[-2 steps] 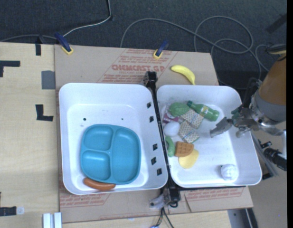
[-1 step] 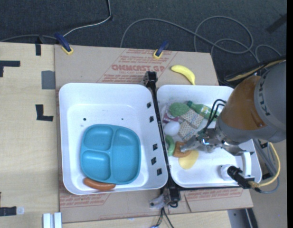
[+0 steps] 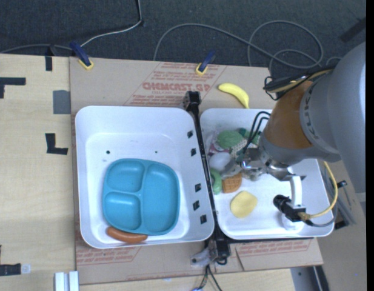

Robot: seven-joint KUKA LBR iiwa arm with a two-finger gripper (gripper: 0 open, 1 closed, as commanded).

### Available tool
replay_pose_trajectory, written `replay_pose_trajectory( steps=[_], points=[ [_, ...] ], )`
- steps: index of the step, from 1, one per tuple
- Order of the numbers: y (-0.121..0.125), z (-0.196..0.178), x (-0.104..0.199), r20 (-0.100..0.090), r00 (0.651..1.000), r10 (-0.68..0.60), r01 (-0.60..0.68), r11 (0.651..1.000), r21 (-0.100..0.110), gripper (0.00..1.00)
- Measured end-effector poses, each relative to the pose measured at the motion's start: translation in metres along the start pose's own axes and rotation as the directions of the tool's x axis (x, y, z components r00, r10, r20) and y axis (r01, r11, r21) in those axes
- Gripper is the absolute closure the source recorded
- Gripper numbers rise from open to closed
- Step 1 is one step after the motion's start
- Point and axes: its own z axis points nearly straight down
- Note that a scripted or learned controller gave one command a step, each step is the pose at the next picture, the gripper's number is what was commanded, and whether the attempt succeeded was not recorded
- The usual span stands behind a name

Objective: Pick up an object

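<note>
Over the right bin, your end effector hangs low among the toys; you cannot tell how it is set, because the arm hides it. Just below it lies an orange waffle piece, and a yellow lump sits a bit farther down. A green toy is just up and left of it. Far to its left, the other bin holds a blue tray and a sausage. Up above it, a banana lies on the table.
</note>
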Motion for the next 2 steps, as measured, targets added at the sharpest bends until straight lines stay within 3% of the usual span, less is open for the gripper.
replay_pose_trajectory(
  steps=[2],
  points=[
    [-0.0084,-0.0015,0.0013,0.002,1.000,0.002,-0.002,1.000,-0.013,0.00]
  ],
)
